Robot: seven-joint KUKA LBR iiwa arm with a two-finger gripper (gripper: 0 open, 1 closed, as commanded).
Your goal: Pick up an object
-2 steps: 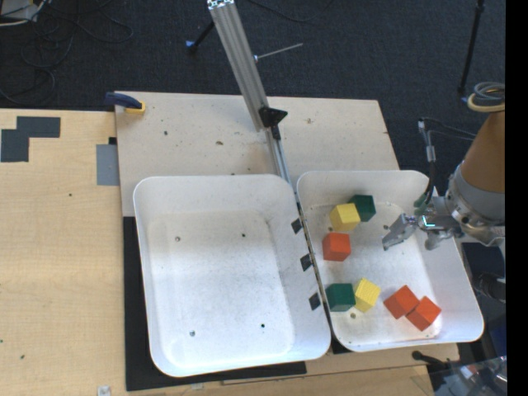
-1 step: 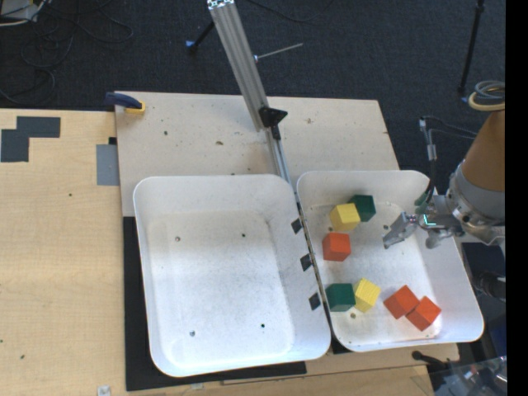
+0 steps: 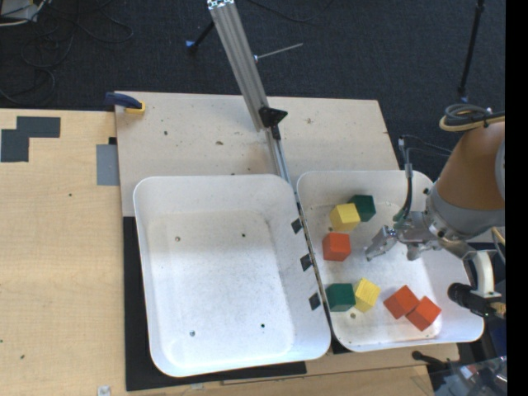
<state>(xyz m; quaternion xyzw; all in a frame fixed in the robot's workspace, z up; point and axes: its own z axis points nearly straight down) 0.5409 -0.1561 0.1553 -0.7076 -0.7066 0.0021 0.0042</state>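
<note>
The pale wooden surface carries two shallow white plastic bins. The left bin lies beside the right bin, which holds every block. The grey arm with its orange band reaches over the right bin's far-right side. Its metal claw hangs above the bin's middle, grasping nothing, fingers apart. In the right bin lie three red cubes, two green cubes and two yellow cubes.

A slanted aluminium extrusion post rises from the pale speckled wooden bench board; a blue-and-yellow clamp grips its far-left corner. Black cables cross the dark carpet.
</note>
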